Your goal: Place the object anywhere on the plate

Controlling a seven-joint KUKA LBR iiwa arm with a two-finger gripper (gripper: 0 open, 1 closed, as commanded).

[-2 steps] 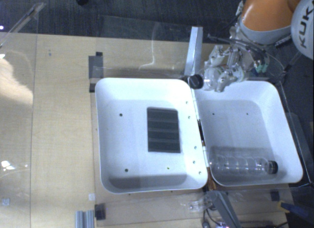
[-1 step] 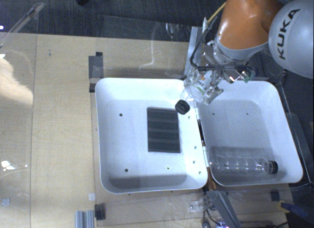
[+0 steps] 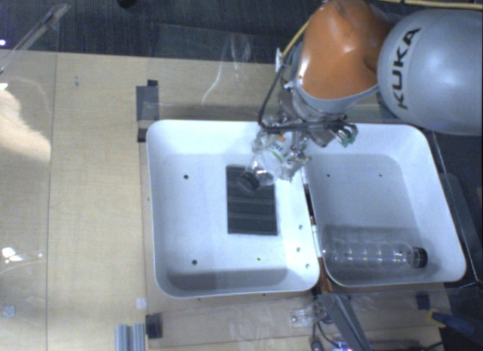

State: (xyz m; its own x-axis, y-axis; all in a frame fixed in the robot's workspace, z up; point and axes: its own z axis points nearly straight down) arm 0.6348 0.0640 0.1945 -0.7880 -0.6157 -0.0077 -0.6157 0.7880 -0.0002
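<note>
A: Camera view: pincer (image 3: 260,174) over the left bin (image 3: 170,191), above the top end of the dark plate (image 3: 253,210).
B: Grip?
A: Can't tell, fingers blurred. A small dark object (image 3: 248,183) sits right at its tip, on the plate.
B: Else?
A: Clear bottle (image 3: 373,255) lower right of it, in the right bin (image 3: 423,161).

Arm (image 3: 392,55) over left bin (image 3: 173,213), fingers (image 3: 260,172) above dark plate (image 3: 252,210), clear bottle (image 3: 373,254) in right bin (image 3: 423,161)
</note>
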